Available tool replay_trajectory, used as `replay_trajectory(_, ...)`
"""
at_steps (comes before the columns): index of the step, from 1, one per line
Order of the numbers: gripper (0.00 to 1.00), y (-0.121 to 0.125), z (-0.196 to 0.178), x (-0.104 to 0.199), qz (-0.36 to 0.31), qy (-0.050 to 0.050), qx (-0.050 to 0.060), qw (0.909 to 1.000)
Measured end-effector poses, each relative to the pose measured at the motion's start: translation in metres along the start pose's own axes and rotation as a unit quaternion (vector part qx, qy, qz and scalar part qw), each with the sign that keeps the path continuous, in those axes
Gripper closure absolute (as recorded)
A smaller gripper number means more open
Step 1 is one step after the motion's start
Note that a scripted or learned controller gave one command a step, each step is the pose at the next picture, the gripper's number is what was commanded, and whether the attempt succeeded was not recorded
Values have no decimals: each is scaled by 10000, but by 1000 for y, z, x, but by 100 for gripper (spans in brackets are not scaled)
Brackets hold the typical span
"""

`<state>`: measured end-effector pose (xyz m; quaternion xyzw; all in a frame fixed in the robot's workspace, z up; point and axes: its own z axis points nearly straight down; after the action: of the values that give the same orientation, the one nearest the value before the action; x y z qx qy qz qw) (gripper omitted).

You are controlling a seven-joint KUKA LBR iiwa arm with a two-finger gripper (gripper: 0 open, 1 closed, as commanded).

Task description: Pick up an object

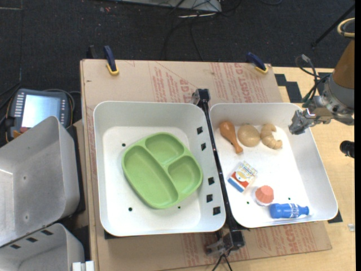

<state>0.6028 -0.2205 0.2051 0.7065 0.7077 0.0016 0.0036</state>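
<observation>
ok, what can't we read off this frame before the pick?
- Gripper: too small and side-on in the camera view to tell how it is set.
- Arm: cut off by the right edge.
- Carton print: too small to read.
- Bottle label: too small.

— Where do we look from?

— We have one fixed camera, set high above the brown board worktop (152, 78) and tilted down at a slant, so the far edge with its two yellow-and-blue clamps (111, 61) sits toward the top of our frame.

— How near are we?

— Far enough to take in both shallow white plastic bins (107, 151) side by side, whole, plus dark floor and cables beyond. The grey arm with the orange band (338, 89) enters from our right.
</observation>
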Motion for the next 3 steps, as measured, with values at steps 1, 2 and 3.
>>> replay_trajectory(1, 100, -11, -6, 63, -29, 26, 33, 10000)
replay_trajectory(2, 100, -29, -14, 121, -32, 29, 42, 10000)
replay_trajectory(3, 100, -31, -8, 176, -32, 24, 45, 10000)
